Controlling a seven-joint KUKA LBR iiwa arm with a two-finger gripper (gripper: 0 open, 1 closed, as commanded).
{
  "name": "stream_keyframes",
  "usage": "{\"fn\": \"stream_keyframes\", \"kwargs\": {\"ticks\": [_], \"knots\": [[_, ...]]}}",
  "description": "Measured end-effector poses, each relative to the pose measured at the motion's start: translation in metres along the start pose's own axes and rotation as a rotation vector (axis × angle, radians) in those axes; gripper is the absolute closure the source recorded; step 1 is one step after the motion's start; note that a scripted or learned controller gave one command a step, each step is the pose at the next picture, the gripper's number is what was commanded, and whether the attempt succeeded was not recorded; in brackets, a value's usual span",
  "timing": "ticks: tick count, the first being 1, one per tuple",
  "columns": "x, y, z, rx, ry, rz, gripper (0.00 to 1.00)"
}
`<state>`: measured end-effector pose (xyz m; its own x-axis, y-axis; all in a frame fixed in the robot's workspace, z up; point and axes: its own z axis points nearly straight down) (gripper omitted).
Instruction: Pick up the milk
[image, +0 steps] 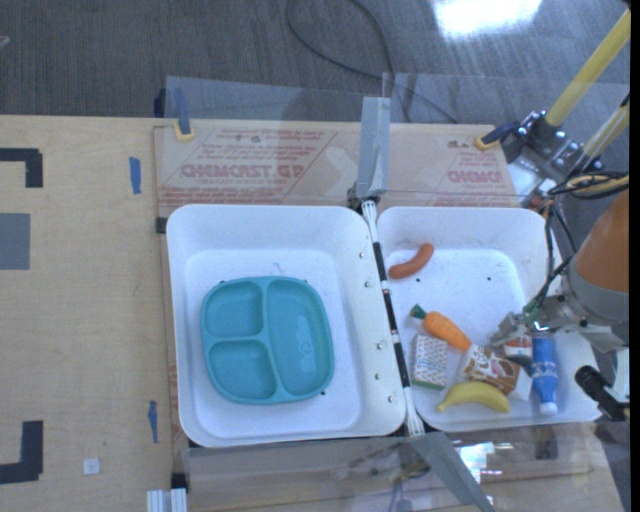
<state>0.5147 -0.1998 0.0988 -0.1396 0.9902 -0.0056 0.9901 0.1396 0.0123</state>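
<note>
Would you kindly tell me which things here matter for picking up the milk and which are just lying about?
For the job: pincer; the milk, probably the blue bottle beside it (label too small to read); right bin holding it.

Lying about: sausage, carrot, white carton, brown pouch, banana, teal plate in the left bin.

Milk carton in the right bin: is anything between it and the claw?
Nothing visible. The small patterned milk carton lies near the bin's left wall, with the orange toy carrot above it and the snack packet beside it. The claw hangs over the packet's far side, with open air above the carton.
</note>
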Motion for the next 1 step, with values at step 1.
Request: {"fn": "stream_keyframes", "kwargs": {"ticks": [1], "knots": [[0.0201, 0.0306, -0.0981, 0.008, 0.005, -0.203, 1.0]]}}
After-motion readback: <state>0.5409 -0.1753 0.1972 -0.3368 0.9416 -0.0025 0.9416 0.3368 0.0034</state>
